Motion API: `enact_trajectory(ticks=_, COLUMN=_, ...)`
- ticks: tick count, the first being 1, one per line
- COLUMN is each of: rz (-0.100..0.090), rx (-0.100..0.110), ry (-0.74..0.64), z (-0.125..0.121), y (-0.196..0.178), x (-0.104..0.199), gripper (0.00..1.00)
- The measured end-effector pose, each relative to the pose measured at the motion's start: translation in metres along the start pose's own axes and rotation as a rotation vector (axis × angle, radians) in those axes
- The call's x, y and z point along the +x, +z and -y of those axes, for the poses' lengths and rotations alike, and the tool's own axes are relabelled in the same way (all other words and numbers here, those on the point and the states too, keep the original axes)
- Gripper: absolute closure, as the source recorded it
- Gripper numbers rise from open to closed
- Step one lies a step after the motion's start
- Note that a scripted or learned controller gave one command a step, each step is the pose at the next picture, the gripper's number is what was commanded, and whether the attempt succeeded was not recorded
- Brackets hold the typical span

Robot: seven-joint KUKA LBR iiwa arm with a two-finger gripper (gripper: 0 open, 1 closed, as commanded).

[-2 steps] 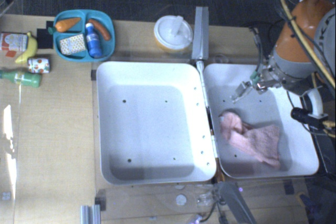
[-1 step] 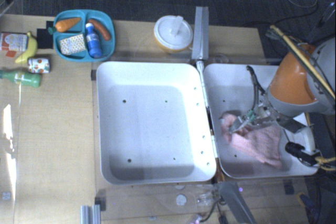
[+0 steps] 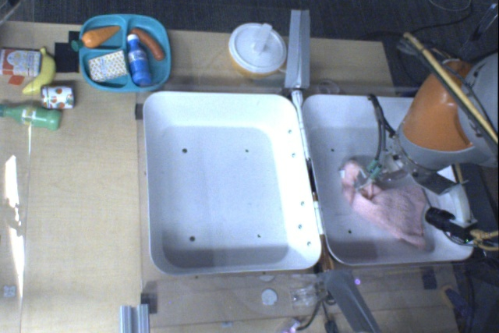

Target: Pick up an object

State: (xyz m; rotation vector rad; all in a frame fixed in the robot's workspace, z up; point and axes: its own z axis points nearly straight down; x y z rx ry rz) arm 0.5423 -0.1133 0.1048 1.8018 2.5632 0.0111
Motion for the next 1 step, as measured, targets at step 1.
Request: enact_trajectory(ticks=1, rz=-0.002, rx=0.006, ry=-0.146, z=-0.038, y=-0.0964, x=0.0369, gripper=1.0)
